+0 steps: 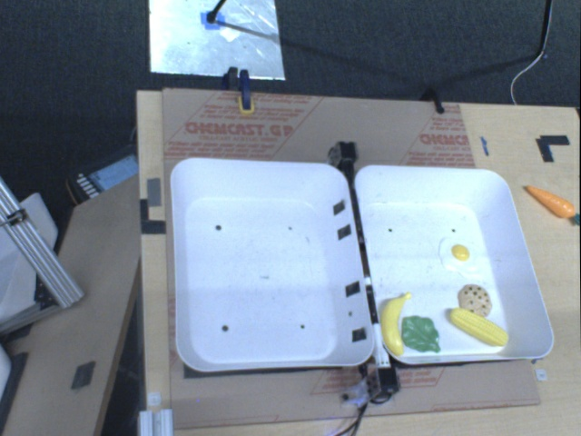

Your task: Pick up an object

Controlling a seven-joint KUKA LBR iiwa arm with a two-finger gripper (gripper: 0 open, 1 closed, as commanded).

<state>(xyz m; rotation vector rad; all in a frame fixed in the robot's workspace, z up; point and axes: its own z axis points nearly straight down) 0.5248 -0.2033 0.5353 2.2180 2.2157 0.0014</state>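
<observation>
Dark carpet [73,80] surrounds the counter [563,271], which carries a brown cardboard sheet [272,127] printed with red lettering, and on that sheet my two shallow white bins sit side by side, their inner walls touching along a line of black clips. On the left, the left bin [191,243] shows a bare white floor with a few small dark dots. Everything I might pick lies in the right bin [508,234], gathered toward its near side: a fried egg toy [458,252] lies flat near the middle, a round cookie [474,299] sits just nearer than it, a yellow corn cob [478,327] lies at a slant just beside the cookie toward the near right corner, a yellow banana [392,323] curves along the near left wall, and a green leafy piece [420,334] touches the banana's right side. Outside the bins, an orange carrot [552,202] rests on the bare counter at the far right, well apart from the rest. Beyond the counter a shiny silver sheet [216,25] lies on the carpet. As for my jaws, I cannot tell how far open they are or whether they have hold of anything.
</observation>
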